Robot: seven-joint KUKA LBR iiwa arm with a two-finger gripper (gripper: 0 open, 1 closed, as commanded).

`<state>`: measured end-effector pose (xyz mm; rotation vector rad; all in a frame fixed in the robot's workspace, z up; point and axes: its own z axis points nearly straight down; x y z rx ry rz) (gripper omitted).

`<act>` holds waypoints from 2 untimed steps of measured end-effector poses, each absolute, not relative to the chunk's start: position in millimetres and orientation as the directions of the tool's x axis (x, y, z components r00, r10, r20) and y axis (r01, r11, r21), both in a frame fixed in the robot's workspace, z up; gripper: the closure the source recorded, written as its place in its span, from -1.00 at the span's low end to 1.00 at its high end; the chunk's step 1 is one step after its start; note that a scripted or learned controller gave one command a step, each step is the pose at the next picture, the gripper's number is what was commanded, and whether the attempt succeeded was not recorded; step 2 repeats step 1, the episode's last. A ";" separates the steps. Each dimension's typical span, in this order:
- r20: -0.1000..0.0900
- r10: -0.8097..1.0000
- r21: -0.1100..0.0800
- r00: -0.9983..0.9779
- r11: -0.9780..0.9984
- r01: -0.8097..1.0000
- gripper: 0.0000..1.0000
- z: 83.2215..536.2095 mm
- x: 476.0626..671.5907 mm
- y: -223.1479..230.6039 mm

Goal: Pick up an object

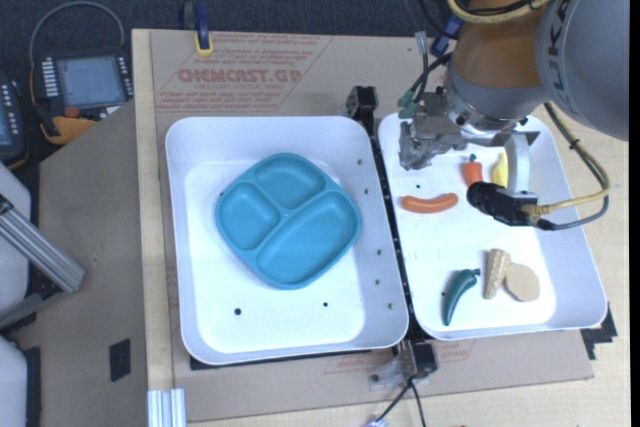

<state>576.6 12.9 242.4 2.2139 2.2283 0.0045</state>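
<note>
My gripper (416, 153) hangs over the far left part of the right bin (570, 305), with nothing visibly in its grasp. Just in front of it an orange-red sausage (428, 204) lies on the bin floor. A small orange carrot (472, 171) and a yellow banana-like piece (500, 171) lie to the gripper's right, partly hidden by the arm. Near the bin's front lie a green pepper (458, 293), a beige cone (495, 273) and a tan round piece (523, 286).
The left bin (190, 315) holds a blue divided plate (288, 218) at its middle. A ridge (388, 215) separates the two bins. The grey and orange arm (530, 25) covers the right bin's far side.
</note>
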 end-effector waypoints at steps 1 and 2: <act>0.002 1.000 0.003 -0.007 0.007 1.000 1.00 241.9 592.3 68.9; 0.002 1.000 0.003 -0.007 0.007 1.000 1.00 241.9 592.3 68.9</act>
